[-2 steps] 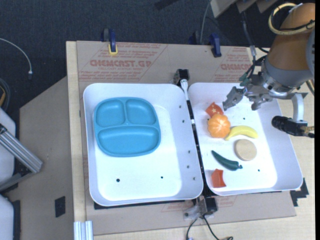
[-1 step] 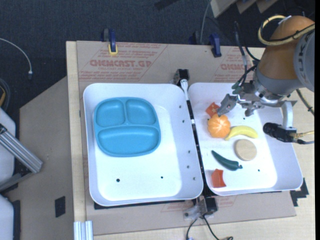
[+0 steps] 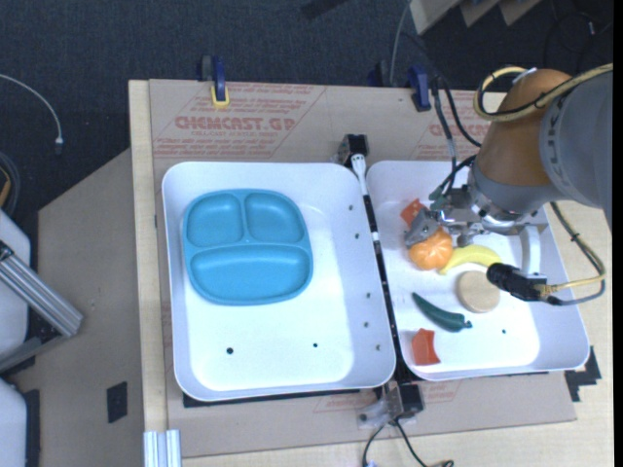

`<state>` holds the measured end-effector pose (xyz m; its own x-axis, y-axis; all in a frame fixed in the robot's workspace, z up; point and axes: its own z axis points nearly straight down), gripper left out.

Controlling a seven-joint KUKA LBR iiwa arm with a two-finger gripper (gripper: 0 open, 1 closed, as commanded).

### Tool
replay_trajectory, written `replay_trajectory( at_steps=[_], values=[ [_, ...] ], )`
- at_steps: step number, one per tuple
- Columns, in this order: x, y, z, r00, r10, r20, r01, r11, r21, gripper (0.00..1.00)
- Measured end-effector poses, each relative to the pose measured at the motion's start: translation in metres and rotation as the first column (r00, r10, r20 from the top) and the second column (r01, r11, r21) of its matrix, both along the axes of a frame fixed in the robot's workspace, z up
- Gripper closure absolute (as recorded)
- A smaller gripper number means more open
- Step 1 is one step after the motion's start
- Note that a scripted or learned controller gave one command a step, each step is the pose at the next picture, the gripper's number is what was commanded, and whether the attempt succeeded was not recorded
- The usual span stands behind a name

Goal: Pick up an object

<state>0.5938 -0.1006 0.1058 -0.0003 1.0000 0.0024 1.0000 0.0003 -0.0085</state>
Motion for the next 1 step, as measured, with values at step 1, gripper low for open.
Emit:
replay_trajectory(
  at_steps=[1],
  values=[
    [-0.0008,0.0008,-0.023,1.0,0.0,0.003,0.0,1.0,-0.001,0.0]
  ],
)
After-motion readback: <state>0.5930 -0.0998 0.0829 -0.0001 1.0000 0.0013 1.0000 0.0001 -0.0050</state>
